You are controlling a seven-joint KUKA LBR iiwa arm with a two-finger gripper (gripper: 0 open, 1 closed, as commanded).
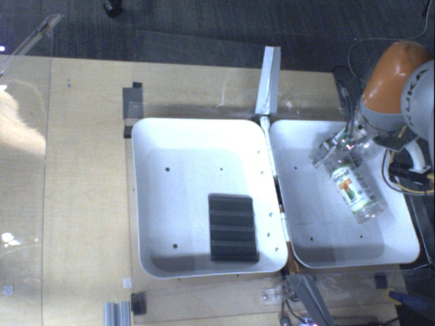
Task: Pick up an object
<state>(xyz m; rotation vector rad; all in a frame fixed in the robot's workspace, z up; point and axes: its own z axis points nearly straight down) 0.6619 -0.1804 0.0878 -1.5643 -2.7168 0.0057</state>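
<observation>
A clear plastic bottle [354,190] with a green and red label lies on its side in the right bin [306,202], slanting from upper left to lower right. My gripper [334,149] hangs over the upper part of that bin, right at the bottle's upper end. The grey arm with its orange band [396,80] comes in from the right above it. A black ridged block [232,227] lies flat in the left bin [170,182], near its front edge.
A metal divider post [268,80] stands behind the seam between the two bins. Cables [401,172] loop by the right bin's right rim. The wooden bench [75,182] stretches out to the left.
</observation>
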